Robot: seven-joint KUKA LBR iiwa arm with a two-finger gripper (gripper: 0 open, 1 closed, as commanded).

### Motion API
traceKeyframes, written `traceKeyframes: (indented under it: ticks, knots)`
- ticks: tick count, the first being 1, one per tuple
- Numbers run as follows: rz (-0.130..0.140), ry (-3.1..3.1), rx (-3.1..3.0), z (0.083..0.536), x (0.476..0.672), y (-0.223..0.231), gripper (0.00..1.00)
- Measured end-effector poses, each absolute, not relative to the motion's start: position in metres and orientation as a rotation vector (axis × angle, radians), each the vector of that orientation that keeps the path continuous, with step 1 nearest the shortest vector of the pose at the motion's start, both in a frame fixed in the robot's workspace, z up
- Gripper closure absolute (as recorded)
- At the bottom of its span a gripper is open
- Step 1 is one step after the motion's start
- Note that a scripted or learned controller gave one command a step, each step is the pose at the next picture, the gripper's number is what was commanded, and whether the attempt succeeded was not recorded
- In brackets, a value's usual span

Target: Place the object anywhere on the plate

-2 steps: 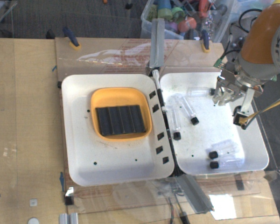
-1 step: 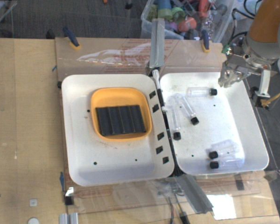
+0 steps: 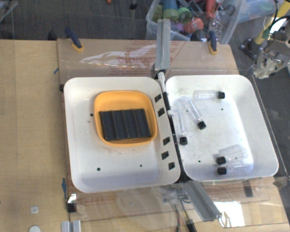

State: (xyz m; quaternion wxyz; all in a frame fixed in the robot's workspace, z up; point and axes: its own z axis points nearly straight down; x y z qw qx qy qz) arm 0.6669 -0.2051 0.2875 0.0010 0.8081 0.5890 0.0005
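Note:
An orange plate [image 3: 105, 103] sits in the left white bin [image 3: 82, 168], towards its back. A dark ridged rectangular block [image 3: 124, 124] lies flat on the plate. In the right bin [image 3: 261, 129] lie several clear plastic vials with black caps: one near the back [image 3: 208, 95], one in the middle [image 3: 195, 115], one by the left wall [image 3: 181, 127], and two at the front right [image 3: 232, 158].
A metal divider strip [image 3: 161, 47] runs between the bins from the back. A clear tub of colourful toys [image 3: 198, 8] stands behind the bench. Blue and orange clamps [image 3: 75, 40] hold the bench's back edge. Equipment and cables [image 3: 270, 47] crowd the far right.

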Motion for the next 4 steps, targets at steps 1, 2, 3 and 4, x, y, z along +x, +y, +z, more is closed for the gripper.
traceKeyframes:
  ticks: [1, 2, 3, 4]
  knots:
    - [0.001, 2.042, 2.382, 0.401, 0.668, -0.21, 1.0]
    - [0.002, 2.074, 2.353, 0.436, 0.668, -0.216, 1.0]
    - [-0.001, 2.261, 2.179, 0.435, 0.668, -0.216, 1.0]
    - [0.0, 2.387, 2.038, 0.436, 0.668, -0.22, 1.0]
